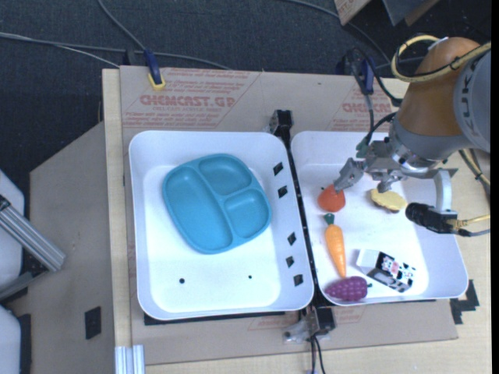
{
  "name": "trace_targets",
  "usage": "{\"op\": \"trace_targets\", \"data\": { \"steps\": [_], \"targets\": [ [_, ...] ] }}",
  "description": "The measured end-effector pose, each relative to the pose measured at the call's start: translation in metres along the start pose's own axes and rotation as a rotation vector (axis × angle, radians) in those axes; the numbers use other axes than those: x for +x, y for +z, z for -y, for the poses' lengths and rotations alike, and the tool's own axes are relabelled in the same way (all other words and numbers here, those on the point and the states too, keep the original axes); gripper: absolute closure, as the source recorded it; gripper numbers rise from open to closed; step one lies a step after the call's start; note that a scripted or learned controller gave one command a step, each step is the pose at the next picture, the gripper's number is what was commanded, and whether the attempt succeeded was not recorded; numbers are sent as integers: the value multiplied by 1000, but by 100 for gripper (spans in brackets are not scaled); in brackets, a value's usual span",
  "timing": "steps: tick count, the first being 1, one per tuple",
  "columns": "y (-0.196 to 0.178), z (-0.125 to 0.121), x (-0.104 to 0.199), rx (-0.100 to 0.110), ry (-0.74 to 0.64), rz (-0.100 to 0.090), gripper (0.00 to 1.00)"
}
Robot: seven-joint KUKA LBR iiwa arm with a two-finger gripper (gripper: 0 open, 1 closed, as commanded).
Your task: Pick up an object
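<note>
My gripper [367,180] hangs over the back of the right bin [444,275], open, with one finger [348,176] reaching left and the other [387,182] to the right; nothing sits between them. A red tomato-like toy [331,199] lies just below the left finger. A pale yellow piece [388,200] lies just below the right finger. Further forward are an orange carrot [335,245], a purple grape bunch [347,289] and a small black-and-white object [388,270].
The left bin [152,279] holds a blue divided plate [217,201]. A black divider with clips [292,209] runs between the bins. The grey arm with its orange band [437,92] comes in from the upper right, and a black cable part [429,216] hangs over the right bin.
</note>
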State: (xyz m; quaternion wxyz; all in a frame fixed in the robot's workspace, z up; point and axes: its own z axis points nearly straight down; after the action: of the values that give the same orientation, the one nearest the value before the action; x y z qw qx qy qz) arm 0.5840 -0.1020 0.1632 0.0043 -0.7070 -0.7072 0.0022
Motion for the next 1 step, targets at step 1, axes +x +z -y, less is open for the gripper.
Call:
{"op": "trace_targets", "data": {
  "steps": [1],
  "targets": [
    [51, -8, 5, -1, -1, 0, 0]
  ]
}}
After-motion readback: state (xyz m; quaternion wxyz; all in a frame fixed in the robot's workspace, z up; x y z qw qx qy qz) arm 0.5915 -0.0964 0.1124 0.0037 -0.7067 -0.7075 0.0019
